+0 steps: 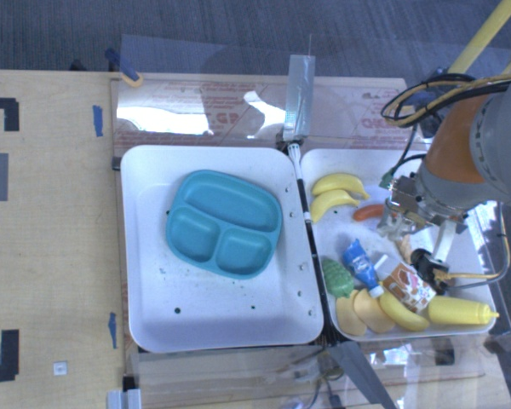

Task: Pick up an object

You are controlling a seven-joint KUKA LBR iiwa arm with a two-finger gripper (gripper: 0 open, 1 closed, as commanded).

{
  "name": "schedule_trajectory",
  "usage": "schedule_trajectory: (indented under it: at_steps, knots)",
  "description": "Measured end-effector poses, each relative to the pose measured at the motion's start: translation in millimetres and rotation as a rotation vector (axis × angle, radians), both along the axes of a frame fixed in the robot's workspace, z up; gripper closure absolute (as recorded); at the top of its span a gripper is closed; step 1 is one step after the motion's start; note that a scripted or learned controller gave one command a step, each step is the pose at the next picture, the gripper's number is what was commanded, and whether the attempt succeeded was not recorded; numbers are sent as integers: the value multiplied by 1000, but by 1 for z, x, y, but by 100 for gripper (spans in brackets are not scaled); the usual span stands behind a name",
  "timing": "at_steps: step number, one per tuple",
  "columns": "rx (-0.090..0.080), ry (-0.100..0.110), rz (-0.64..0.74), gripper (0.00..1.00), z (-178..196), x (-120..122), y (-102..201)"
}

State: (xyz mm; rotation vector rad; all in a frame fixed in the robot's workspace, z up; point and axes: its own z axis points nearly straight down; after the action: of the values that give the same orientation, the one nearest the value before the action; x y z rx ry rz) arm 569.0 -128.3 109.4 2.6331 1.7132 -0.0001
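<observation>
The right bin [481,254] holds several toy foods. Two yellow bananas [336,194] lie at its upper left, with a small orange-red piece [368,213] just beside them. A blue pouch [362,262], a green piece [336,278], a brown and white packet [411,286], yellow slices [364,312] and a long yellow item [460,312] crowd the near side. My gripper [402,224] hangs low in this bin, right of the orange-red piece and above the packet. I see nothing clearly held in it.
A blue divided plate [224,224] lies in the left bin [153,313]. A metal post [299,100] stands at the back between the bins. Cables [426,100] loop above the wrist. A wooden bench top [47,228] lies to the left.
</observation>
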Motion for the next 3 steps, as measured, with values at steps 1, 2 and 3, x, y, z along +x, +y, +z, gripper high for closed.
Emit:
schedule_trajectory:
  at_steps: [1,2,3]
  knots:
    - [0,-6,149,100,77,-8,53]
    - [0,0,147,0,75,-9,52]
    - [-1,-7,236,0,-22,-12,29]
